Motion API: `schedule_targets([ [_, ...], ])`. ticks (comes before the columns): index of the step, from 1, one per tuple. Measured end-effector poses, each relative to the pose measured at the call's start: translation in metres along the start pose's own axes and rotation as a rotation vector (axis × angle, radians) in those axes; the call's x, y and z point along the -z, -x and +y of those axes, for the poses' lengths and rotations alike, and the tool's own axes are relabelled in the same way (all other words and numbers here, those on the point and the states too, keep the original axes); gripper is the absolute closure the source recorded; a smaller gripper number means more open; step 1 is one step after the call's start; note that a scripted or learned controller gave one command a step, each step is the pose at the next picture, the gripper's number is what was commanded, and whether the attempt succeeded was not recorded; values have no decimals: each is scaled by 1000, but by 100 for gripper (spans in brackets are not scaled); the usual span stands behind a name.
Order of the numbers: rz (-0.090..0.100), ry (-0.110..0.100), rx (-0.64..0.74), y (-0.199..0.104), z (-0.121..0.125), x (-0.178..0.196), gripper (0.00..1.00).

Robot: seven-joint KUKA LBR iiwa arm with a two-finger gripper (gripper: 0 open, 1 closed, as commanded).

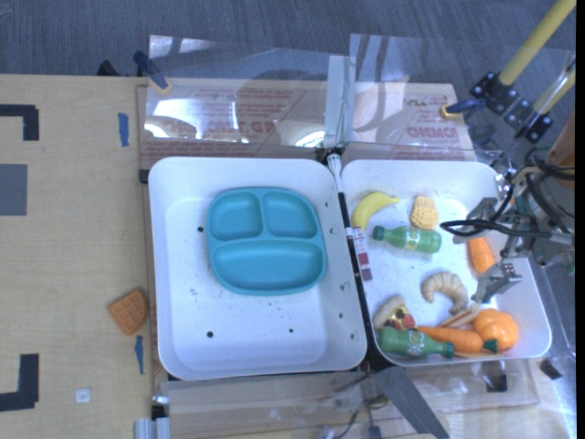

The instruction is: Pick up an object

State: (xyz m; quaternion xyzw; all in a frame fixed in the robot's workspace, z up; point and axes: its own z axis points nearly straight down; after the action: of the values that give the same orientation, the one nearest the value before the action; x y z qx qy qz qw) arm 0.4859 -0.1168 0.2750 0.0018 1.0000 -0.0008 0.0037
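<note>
a: where do the jaws (487, 245) sit?
b: over the right bin (539, 341), at its right side. they're spread wide, one finger far, one near, with an orange carrot piece (481, 254) in the gap; i can't tell if they touch it.
a: what else is in that bin?
b: a banana (372, 207) and corn cob (423, 212) at the far end, a green bottle (410, 238) with a pale label i can't read, a croissant (445, 287), a pizza slice (396, 315), then another green bottle (407, 341), a carrot (452, 338) and an orange bell pepper (498, 328) near.
a: and the left bin (174, 245)?
b: a blue divided plate (266, 240). a waffle (129, 310) lies on the bench (64, 245) left of it. red print on the far plastic sheet (238, 117) is unreadable.
</note>
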Motion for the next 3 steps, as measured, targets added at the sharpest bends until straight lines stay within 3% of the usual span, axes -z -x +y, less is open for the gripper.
schedule_targets([
  [1,12,3,-13,34,-33,-113,0],
  [2,-5,-1,-98,65,-74,-186,0],
  [3,-5,0,-292,12,-50,-186,0],
])
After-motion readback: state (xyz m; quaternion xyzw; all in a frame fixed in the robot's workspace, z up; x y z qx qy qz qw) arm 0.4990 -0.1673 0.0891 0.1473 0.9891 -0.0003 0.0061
